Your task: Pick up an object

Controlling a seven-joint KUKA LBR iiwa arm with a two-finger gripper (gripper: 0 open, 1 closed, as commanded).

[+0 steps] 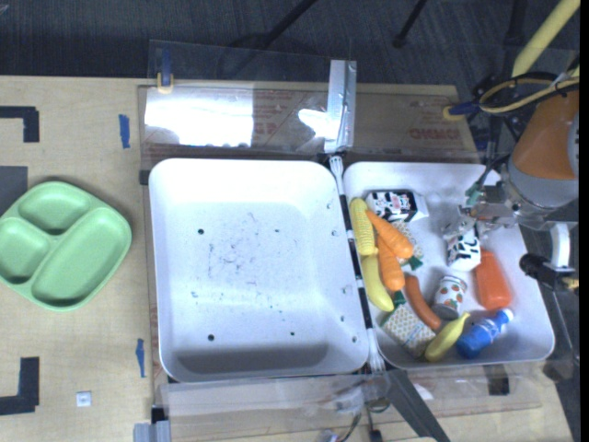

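Approach step: claw (pixel 486 212) hovers over the right bin (pixel 543 343), just far of the black-and-white toy (pixel 465 249); can't tell its state. Next: descend squarely onto that toy, clear of the orange bottle (pixel 493 284).

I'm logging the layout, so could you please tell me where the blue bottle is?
The blue bottle lies in the right bin, near its front right corner, beside a banana and just below the orange bottle.

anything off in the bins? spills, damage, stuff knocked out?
Nothing stands out. All items sit heaped inside the right bin, none over the rim. The tool is over the black-and-white carton. No spill or damage visible.
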